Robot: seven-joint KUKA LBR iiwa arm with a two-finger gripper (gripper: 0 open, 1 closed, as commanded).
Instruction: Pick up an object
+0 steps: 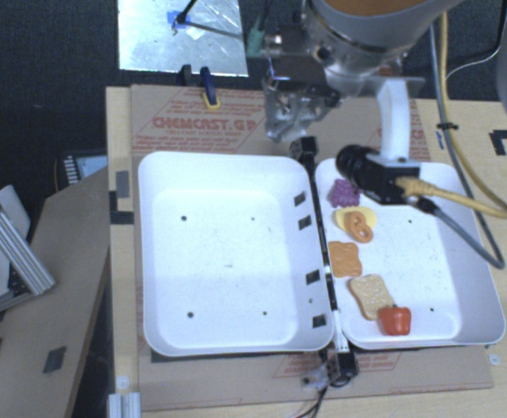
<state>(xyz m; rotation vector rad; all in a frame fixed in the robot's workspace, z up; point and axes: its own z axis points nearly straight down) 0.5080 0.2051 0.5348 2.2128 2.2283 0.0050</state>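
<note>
We can't tell if claw (290,127) is open; purple toy (344,192) lies just below-right, prob next pick target

Red printed lettering (203,122) reading "CHEMCAST" stands on the brown sheet (162,103) beneath the bins, at 12 o'clock from the left bin (227,259). The characters after that word are too blurred to read. Fainter red print on the same sheet, at 6 o'clock from the bins, is illegible.
</note>
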